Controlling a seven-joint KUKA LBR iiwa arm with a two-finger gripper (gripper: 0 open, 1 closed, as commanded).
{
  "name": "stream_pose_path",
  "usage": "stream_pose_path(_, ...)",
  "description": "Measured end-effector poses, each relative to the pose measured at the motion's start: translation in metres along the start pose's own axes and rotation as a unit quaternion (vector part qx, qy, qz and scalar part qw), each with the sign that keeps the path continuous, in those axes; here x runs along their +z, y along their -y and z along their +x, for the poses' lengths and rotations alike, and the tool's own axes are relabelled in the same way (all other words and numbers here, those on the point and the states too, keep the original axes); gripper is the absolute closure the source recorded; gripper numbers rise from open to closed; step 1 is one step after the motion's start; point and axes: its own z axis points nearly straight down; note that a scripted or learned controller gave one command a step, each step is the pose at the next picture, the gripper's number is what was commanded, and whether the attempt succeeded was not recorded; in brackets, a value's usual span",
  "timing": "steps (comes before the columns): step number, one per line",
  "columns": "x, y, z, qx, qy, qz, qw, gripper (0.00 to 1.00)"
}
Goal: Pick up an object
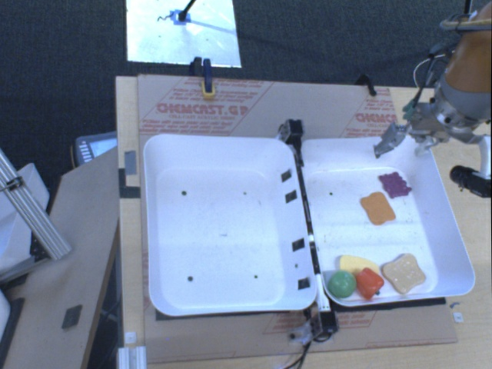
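Observation:
The right bin (453, 229) holds several toy foods. A purple cluster (394, 184) and a flat orange piece (377, 207) lie near its far right. At its near edge sit a yellow wedge (356, 264), a green ball (342, 284), a red pepper-like piece (370, 283) and a tan toast slice (403, 273). My gripper (404, 145) hangs above the bin's far right corner, up and slightly right of the purple cluster. Its two fingers (384, 144) stand apart, open, with nothing between them.
The left bin (154, 206) lies beside the right one, with black clips (292, 198) along the shared wall. Both rest on a cardboard sheet (254, 102). A yellow clamp (207, 83) stands at the back, and a metal rail (31, 214) sits at far left.

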Motion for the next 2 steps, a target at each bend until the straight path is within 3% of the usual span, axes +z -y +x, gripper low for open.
stream_pose_path(1, -0.012, -0.001, 0.0, -0.002, 0.0, -0.002, 1.0, 1.0)
stream_pose_path(2, -0.212, -0.027, 0.031, -0.003, 0.002, -0.01, 0.9999, 1.0)
